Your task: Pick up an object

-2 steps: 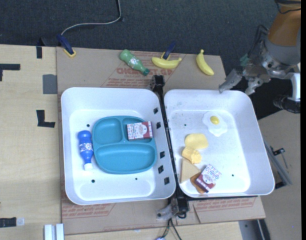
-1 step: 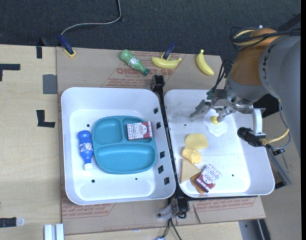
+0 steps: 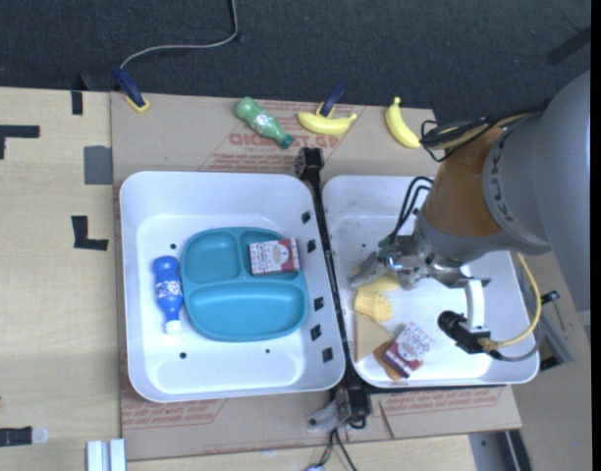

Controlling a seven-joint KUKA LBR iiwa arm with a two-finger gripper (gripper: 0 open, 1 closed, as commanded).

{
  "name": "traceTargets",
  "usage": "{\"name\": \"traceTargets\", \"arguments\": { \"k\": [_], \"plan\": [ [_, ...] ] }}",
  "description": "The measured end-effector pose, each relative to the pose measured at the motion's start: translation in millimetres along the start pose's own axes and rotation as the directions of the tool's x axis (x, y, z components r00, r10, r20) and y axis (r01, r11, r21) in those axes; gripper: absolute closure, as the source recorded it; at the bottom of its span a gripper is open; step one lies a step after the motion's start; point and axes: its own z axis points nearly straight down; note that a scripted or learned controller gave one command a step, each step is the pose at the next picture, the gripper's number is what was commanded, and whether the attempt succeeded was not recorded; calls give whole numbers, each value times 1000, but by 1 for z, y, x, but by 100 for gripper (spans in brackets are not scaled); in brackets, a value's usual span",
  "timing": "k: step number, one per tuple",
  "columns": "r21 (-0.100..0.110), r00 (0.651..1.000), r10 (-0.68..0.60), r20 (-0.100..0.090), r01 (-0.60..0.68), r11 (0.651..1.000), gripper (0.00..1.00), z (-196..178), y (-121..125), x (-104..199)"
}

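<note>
Yellow toy (image 3: 373, 304) sits in the right bin (image 3: 497, 371), just beside the red-and-white packet (image 3: 406, 348); gripper (image 3: 379, 266) hangs right above it, fingers look spread a bit, nothing between them.

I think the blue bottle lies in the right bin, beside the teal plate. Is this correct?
Not quite: the camera view shows the blue bottle lying in the left bin, not the right one. It is indeed beside the teal plate.
</note>
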Motion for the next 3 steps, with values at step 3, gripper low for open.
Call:
{"name": "traceTargets", "arguments": {
  "k": [3],
  "plan": [
    [-4, 1000, -1, 2, 1, 1000, 0, -1, 34, 3]
  ]
}}
